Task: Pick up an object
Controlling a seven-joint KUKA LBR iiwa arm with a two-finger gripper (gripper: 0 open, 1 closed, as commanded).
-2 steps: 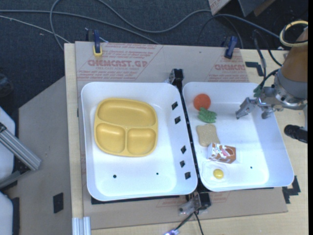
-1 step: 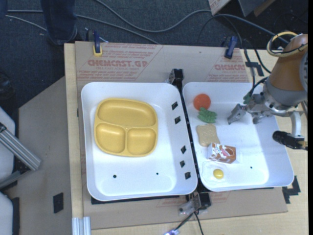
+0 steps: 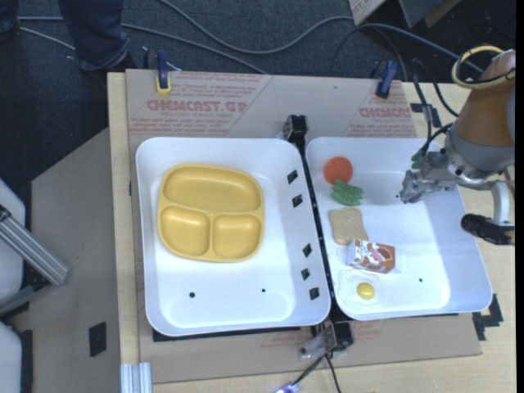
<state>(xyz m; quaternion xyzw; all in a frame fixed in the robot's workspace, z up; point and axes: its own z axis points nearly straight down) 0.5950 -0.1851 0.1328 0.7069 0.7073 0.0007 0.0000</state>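
The right bin (image 3: 458,244) holds an orange ball (image 3: 337,170), a green toy (image 3: 346,193), a tan slice of bread (image 3: 348,224), a red and white packet (image 3: 373,256) and a small yellow piece (image 3: 365,291), all along its left side. My gripper (image 3: 409,191) hangs over the bin's upper right part, well to the right of the green toy. No object sits at its tip.
The left bin (image 3: 155,244) carries a yellow three-compartment tray (image 3: 211,211). A black divider with clips (image 3: 304,211) runs between the bins. The grey and orange arm (image 3: 483,129) stands over the right bin's far right corner. Cables lie behind the bench.
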